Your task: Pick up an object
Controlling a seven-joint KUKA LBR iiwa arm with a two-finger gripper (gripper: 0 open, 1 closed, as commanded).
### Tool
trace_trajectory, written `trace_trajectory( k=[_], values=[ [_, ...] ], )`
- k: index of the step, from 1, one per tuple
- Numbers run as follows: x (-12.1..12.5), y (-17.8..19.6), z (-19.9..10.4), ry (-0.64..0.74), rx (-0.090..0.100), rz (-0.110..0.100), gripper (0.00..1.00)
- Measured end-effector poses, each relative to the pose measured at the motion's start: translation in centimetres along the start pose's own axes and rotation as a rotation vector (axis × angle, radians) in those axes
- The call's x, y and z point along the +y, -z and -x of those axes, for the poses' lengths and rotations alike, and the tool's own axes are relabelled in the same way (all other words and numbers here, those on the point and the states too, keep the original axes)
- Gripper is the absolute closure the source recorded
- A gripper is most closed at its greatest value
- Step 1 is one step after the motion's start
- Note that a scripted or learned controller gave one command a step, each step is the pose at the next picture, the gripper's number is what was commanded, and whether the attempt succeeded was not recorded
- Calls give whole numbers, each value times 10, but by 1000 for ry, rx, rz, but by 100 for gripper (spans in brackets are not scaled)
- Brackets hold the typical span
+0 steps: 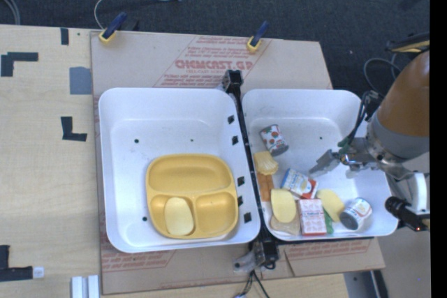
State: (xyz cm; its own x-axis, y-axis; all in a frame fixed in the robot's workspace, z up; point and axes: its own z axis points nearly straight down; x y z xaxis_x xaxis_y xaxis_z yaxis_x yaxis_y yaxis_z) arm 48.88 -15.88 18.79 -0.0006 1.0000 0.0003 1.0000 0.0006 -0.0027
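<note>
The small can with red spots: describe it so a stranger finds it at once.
Go to the right bin. The can lies alone near its middle, above the pile of packets along the near edge. It is the sole white cylinder with red spots, touching nothing else.

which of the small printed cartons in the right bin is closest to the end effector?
The blue-and-white carton, lying just left of the end effector. The red-and-white carton sits further toward the bin's front edge, beside the yellow pieces.

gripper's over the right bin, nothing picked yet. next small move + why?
Probably lower the gripper toward the small carton just below it. Nothing sits between its fingers, and the carton is the nearest object in the right bin, lying slightly apart from the crowded front pile.
</note>
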Motion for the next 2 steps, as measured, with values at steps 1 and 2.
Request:
trace_trajectory(
  k=[1, 2],
  values=[
    [-2, -104, -39, -2, -2, 11, 0],
    [-1, -90, -36, -2, -6, 15, 100]
  ],
)
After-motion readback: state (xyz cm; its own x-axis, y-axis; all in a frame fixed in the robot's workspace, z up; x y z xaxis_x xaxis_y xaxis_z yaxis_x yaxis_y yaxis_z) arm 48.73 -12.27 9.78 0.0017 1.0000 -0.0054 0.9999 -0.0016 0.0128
